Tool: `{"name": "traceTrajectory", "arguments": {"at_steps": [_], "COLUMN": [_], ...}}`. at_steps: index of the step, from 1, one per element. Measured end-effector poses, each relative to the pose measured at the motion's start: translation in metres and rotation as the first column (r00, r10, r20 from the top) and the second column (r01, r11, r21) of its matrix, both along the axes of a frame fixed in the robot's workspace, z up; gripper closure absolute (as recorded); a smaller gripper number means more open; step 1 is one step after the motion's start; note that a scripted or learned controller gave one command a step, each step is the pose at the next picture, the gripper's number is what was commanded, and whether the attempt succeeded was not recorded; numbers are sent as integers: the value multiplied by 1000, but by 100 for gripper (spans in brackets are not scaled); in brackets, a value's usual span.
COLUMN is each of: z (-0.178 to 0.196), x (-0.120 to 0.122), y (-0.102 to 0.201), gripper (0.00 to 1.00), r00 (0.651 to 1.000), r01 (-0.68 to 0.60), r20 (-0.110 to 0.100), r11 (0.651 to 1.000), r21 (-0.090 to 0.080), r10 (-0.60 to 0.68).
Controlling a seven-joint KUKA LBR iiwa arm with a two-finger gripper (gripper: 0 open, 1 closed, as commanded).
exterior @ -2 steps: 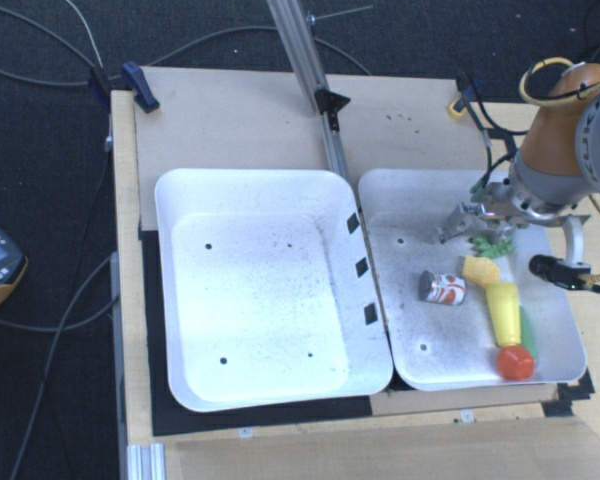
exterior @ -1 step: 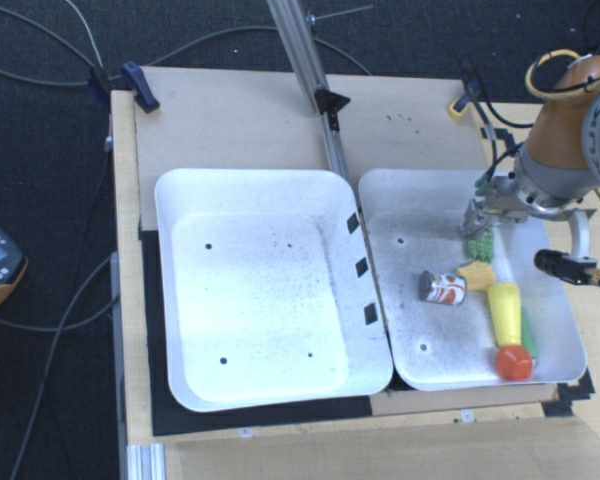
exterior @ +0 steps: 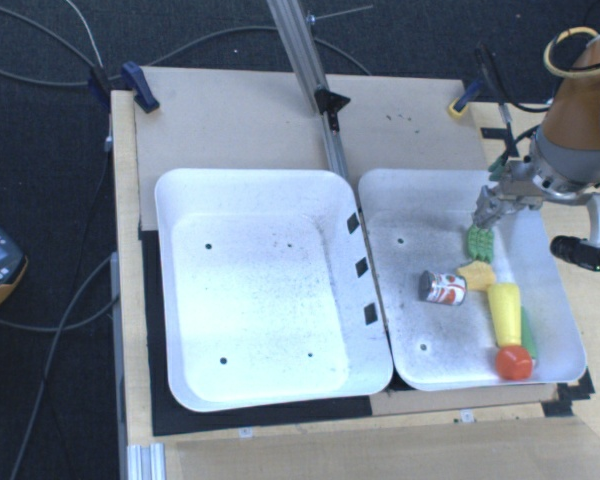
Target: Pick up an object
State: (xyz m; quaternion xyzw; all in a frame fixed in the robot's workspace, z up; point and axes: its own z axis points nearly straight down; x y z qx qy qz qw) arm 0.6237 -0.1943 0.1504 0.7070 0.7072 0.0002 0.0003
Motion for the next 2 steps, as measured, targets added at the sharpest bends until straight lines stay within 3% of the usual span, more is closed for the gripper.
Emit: {"name": "traceTrajectory", "arguments": {"at_steps": [2], "z": [99], "x": [12], "y": [3], "gripper": [100], "r00": [1000], "r01": [0], "r20": [4], "r11": [1000], "r21": [-1], "r10": [0]}}
